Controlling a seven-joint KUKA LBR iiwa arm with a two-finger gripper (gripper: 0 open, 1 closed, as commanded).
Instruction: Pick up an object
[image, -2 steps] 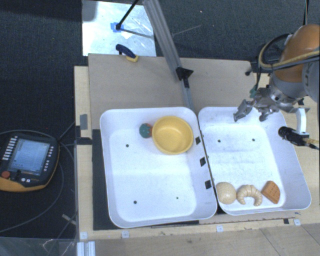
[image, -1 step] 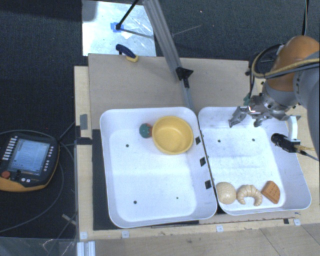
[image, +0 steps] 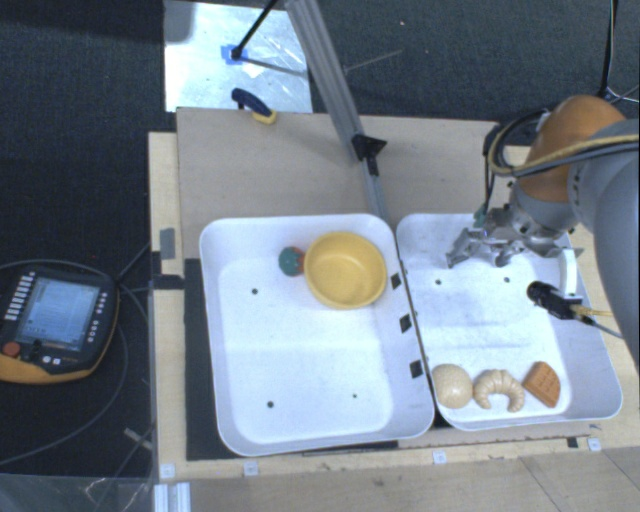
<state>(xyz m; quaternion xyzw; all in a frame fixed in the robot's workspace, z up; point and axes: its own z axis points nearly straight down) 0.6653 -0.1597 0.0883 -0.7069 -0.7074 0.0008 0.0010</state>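
Note that the pincer (image: 478, 256) hangs over the far end of the right bin (image: 500, 320), with its two fingers spread apart and nothing between them. No object is specified, so treat the three toy bakery items along the near wall of that bin as the likeliest targets: a pale round bread roll (image: 451, 385), a croissant (image: 500, 390) touching or almost touching it, and an orange-brown waffle-like piece (image: 542, 383) just beside the croissant. All three lie well apart from the pincer. Expect each to be light and probably smooth plastic or foam, so it may slip or roll under a one-sided push. Take the roll across its widest part. Take the croissant across its thick middle, not at the tapered tips. Take the waffle piece across its flat edges. Allow for the tight row and the bin wall, which leave little room for the fingers. The left bin (image: 300, 370) holds a yellow bowl (image: 345, 270) at its far side, with a small green ball (image: 291, 261) touching its rim. The bowl is probably stiff, and its thin rim offers the only hold. Both bins rest side by side on the table (image: 260, 160).
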